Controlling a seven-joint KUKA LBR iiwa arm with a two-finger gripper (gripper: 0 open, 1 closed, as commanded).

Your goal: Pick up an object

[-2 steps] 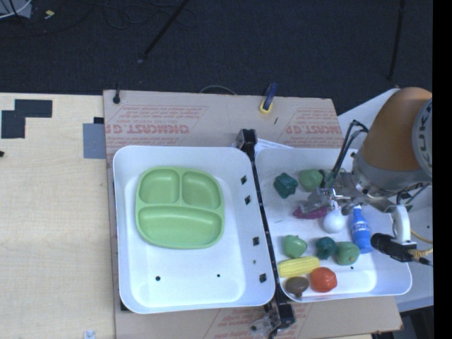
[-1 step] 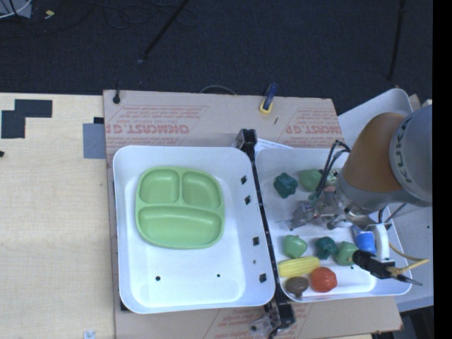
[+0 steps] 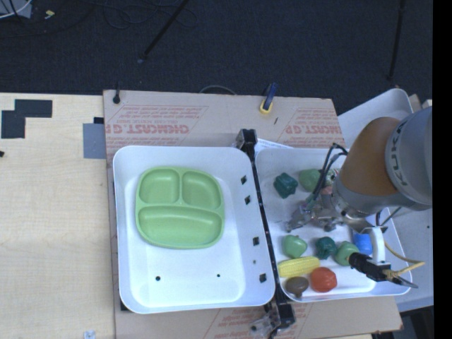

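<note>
Plastic toy foods are seen scattered in the right bin [image 3: 395, 292]: a ridged yellow corn cob [image 3: 298, 265], a glossy red tomato [image 3: 323, 280], a brown oval piece [image 3: 296, 285], two pale green rounded pieces [image 3: 294, 246] [image 3: 308, 179], and dark teal lumps [image 3: 285, 184] [image 3: 325, 246]. A smooth, light green divided plate [image 3: 179, 207] with three compartments is set in the left bin [image 3: 134, 274]. The metallic end effector [image 3: 311, 214] is lowered over the right bin's middle, among the toys; whether it is spread or pressed together cannot be told. Both bins rest on cardboard laid over the wooden counter [image 3: 49, 224].
</note>
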